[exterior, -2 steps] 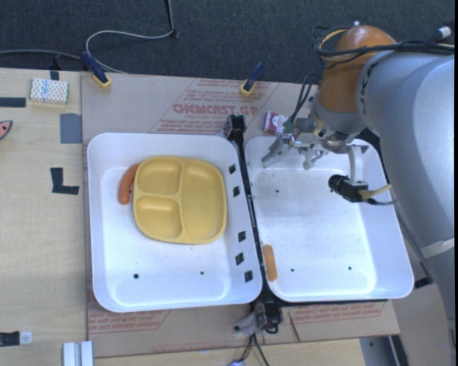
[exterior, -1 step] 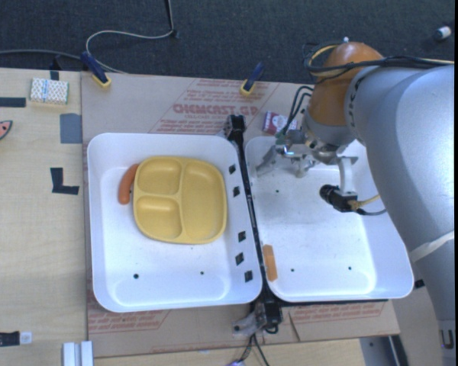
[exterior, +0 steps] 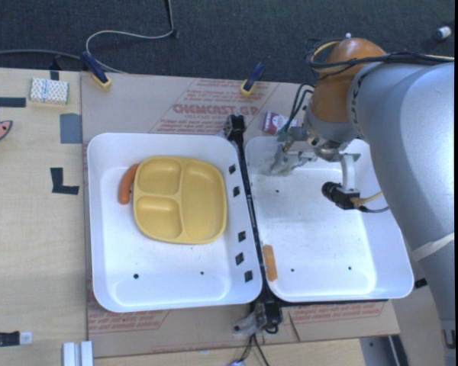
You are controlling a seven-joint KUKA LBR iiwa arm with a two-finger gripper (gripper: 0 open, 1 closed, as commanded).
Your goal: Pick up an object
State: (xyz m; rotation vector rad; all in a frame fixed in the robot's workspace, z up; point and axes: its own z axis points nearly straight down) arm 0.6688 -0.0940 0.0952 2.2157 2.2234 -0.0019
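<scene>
My gripper [exterior: 282,162] hangs low over the far left corner of the right bin [exterior: 328,235], with the grey arm and its orange band [exterior: 343,75] behind it to the right. Nothing shows between its tips. A small orange piece [exterior: 269,262] lies in the right bin against the middle divider, well nearer the front than the gripper. In the left bin [exterior: 168,292] sits a yellow divided plate [exterior: 180,199], and an orange sausage-shaped object [exterior: 125,185] lies along the plate's left edge.
Black clips run down the divider [exterior: 240,204] between the bins. A black cable fitting [exterior: 340,194] hangs off the wrist over the right bin. A small red-and-white packet [exterior: 272,122] lies behind the bins. Two clamps [exterior: 98,69] [exterior: 252,78] hold the cardboard.
</scene>
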